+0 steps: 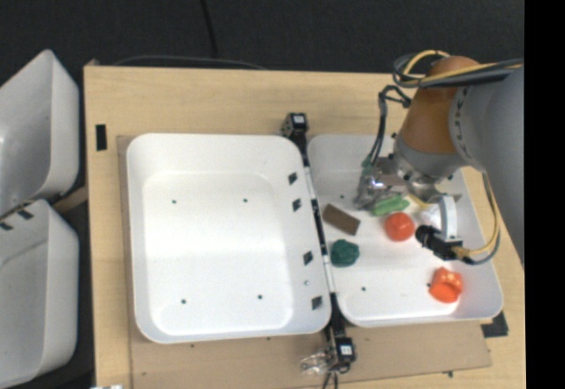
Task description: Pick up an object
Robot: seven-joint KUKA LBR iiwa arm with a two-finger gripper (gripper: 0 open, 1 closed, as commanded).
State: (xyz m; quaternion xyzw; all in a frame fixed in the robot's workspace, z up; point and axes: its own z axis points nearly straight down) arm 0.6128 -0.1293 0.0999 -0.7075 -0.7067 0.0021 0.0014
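The wooden bench (106, 202) carries two shallow white bins side by side, and the left bin (221, 233) fills the middle of it, its floor bare white plastic. The right bin (397, 299) sits against it, the two rims touching along a central seam, and it holds all the loose things. The grey arm (481, 127) comes in over the right bin's far right corner, its orange band (428, 118) above the wrist, and bends down toward the bin's far half. The gripper (375, 189) hangs low over the floor near the middle of that half, with the light green object (393, 203) lying right at its tips, touching or almost touching them; whether the fingers are spread, closed or pinching that piece cannot be told, since the wrist and cables hide them. Just nearer the front edge and beside the green piece lies a red-orange ball (399, 227). A brown block (341, 220) lies tilted close to the seam, left of the gripper and apart from it. A dark green lump (344, 252) sits a little nearer the front, also beside the seam. A second orange object (446, 285) rests near the bin's front right corner, well apart from the gripper.
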